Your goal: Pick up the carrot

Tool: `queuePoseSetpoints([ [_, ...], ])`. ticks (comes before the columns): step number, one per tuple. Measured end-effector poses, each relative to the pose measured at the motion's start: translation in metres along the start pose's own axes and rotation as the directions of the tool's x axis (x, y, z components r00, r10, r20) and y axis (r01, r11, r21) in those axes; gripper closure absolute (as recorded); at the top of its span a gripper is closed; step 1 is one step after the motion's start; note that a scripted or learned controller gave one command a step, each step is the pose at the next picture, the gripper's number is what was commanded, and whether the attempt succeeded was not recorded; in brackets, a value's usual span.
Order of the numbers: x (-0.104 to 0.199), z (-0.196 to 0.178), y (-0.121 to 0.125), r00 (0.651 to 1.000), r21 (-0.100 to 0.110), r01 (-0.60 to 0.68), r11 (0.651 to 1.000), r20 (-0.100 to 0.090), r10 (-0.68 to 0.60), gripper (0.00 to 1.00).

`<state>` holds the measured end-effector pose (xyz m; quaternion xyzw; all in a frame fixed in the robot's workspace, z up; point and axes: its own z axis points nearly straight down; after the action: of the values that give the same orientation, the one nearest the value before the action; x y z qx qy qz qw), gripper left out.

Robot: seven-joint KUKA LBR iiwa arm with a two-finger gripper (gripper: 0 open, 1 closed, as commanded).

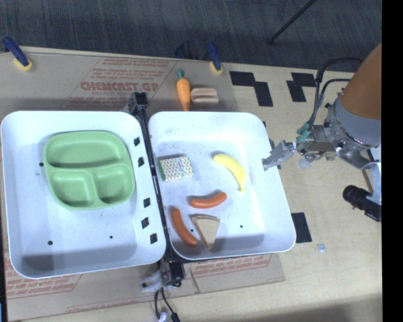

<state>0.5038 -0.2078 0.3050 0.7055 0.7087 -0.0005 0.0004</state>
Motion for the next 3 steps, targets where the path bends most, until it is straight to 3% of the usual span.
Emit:
queuePoseSetpoints([
  [1,-0.003,0.115,-0.022,0.992,0.005,-0.124,0.992,-0.003,0.124,0.00],
  [2,0.014,0.205,-0.028,0.988,0.006,-0.155,0.988,-0.003,0.155,0.00],
  [3,0.013,0.195,-0.028,0.988,0.006,-0.152,0.988,-0.003,0.152,1.00],
])
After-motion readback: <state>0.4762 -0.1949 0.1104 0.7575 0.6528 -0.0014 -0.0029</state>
